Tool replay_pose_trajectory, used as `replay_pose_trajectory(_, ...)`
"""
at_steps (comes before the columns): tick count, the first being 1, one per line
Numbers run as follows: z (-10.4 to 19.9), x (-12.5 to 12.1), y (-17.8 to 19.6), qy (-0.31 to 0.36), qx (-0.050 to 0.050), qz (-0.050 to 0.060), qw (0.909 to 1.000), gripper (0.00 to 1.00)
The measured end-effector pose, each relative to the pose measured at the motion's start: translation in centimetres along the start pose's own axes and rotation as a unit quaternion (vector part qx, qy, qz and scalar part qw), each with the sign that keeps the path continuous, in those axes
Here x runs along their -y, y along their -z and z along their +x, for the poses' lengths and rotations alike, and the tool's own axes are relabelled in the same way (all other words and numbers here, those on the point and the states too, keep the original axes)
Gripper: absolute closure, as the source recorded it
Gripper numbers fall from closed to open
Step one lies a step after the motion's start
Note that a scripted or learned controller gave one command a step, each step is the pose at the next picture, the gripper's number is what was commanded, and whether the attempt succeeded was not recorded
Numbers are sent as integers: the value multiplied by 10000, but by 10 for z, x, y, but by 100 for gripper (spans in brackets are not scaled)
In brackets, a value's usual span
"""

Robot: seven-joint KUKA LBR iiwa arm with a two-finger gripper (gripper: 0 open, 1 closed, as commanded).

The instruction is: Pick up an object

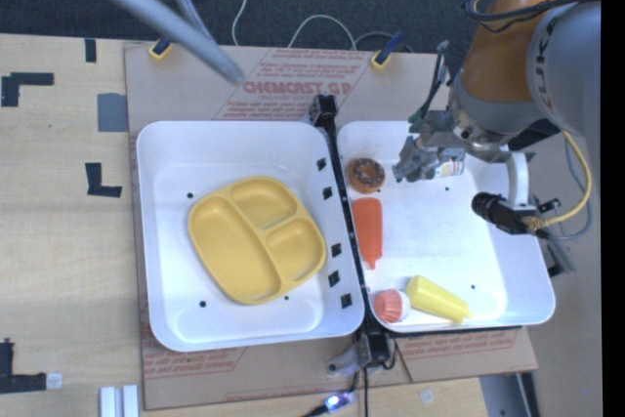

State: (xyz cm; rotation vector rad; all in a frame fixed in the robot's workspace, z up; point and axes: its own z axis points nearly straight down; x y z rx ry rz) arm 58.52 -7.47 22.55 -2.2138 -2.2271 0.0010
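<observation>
Item 1, gripper [418, 161]: sits over the upper part of the right bin [508, 259], near the back wall; whether it is parted or closed cannot be told from this angle, and nothing shows between its tips.

Item 2, candidate objects, all in the right bin. Doughnut [367, 173]: brown, round, against the centre divider [337, 210], just left of the gripper and nearest to it. Carrot [368, 229]: orange, lying lengthwise along the divider, below the doughnut and near it. Yellow piece [437, 299]: elongated, at the front of the bin, well apart from the gripper. Small red-and-white object [391, 306]: just left of the yellow piece, at the front corner.

Item 3, left bin [166, 210]: holds a yellow sectioned tray [256, 237], apart from the gripper.

Item 4, hazards, as judged. Doughnut and carrot both hug the divider, so a descent there may leave one tip striking the divider or the bin wall with no room to close. The doughnut is low and round and may be nudged aside. The carrot's taper could let it slip out on lifting. The two front objects nearly touch, so a grasp there may jostle both.

Item 5, surface [59, 210]: wood-toned, bearing both bins on a cardboard sheet [293, 78].
</observation>
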Motion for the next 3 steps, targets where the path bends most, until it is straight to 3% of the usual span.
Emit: replay_pose_trajectory(3, 168, -18, 11, 3, -3, -2, 10000, 100)
